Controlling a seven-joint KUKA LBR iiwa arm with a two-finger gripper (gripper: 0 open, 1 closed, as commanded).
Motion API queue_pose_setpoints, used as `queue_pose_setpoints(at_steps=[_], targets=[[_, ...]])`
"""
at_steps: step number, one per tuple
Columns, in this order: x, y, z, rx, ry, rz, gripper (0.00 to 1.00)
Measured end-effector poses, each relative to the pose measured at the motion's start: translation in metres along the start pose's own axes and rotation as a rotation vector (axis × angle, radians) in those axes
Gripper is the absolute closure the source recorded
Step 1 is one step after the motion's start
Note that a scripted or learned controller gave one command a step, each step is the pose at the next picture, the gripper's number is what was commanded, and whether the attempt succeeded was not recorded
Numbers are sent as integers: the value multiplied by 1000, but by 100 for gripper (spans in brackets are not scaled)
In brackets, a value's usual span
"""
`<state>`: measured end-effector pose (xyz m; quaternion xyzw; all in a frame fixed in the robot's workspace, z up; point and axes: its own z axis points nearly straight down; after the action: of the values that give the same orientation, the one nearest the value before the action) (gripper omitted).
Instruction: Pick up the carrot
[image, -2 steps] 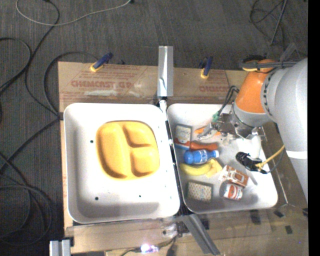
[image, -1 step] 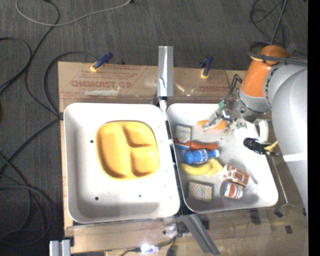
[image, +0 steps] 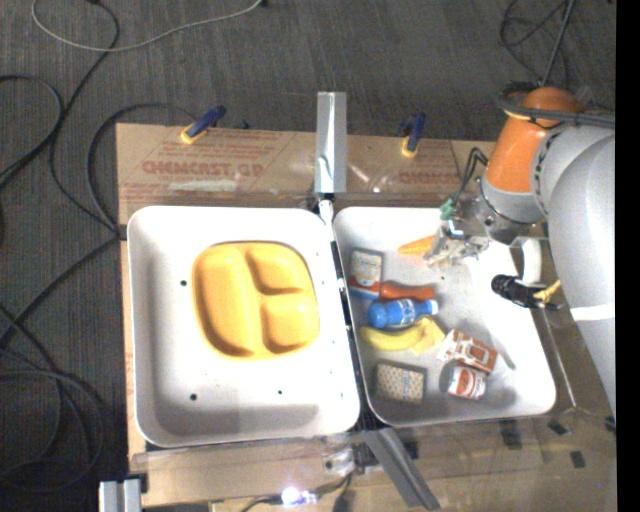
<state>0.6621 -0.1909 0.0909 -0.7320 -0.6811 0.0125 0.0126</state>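
Observation:
The carrot (image: 415, 245) is a small orange tapered piece in the upper part of the right bin (image: 535, 375), pointing left. My gripper (image: 447, 246) hangs right at the carrot's thick right end, touching or nearly touching it. The grey arm with its orange band (image: 515, 155) comes down from the upper right. Whether the carrot is gripped is unclear at this scale.
Below the carrot lie a small white packet (image: 366, 268), a red-orange stick (image: 395, 292), a blue bottle (image: 398, 313), a banana (image: 400, 338), a patterned pouch (image: 400, 381) and two red-and-white cartons (image: 467, 365). The left bin (image: 160, 400) holds a yellow divided tray (image: 257, 298).

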Motion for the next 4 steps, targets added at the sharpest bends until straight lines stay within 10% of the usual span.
queue_pose_setpoints(at_steps=[1,2,4], targets=[[1,3,-3,-11,-2,-1,0],[0,-1,-9,4,-2,-1,100],[-27,-7,-2,-26,4,9,100]])
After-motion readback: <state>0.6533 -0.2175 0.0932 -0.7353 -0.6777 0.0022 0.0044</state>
